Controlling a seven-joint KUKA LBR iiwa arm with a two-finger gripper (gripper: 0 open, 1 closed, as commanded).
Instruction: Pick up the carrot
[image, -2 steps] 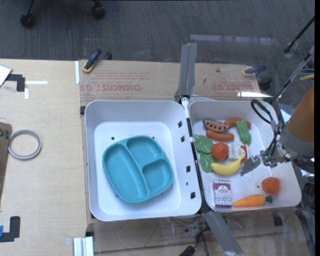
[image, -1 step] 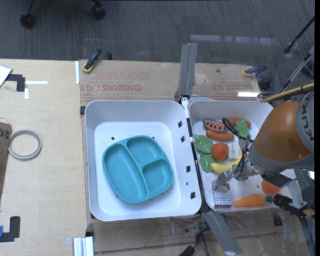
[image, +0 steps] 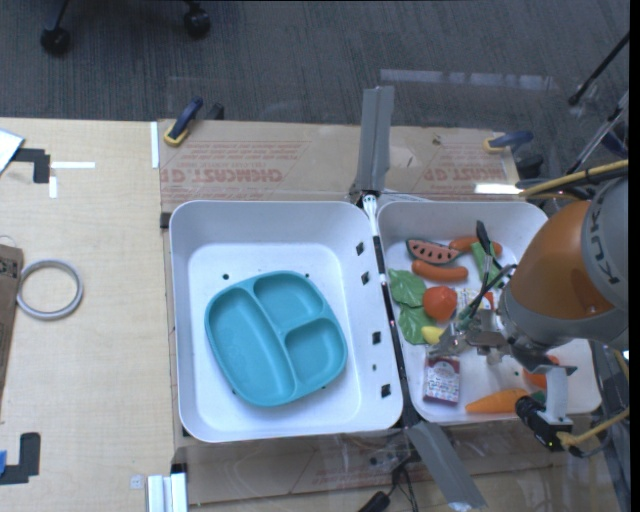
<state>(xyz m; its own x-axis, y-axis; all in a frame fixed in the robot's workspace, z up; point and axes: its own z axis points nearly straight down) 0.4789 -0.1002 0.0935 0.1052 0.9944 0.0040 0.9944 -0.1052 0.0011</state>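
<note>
Carrot (image: 497, 403) lies just below and slightly right of the claw (image: 452, 340), near the right bin's (image: 452, 421) front wall: a long orange piece, tapered toward its left end, lying flat and apart from the claw. A small red packet (image: 442, 381) sits directly beneath the claw. Whether the claw is open or closed, I cannot tell.

Bench (image: 80, 400) with two bins (image: 185, 330), tape roll (image: 48, 289)
</note>
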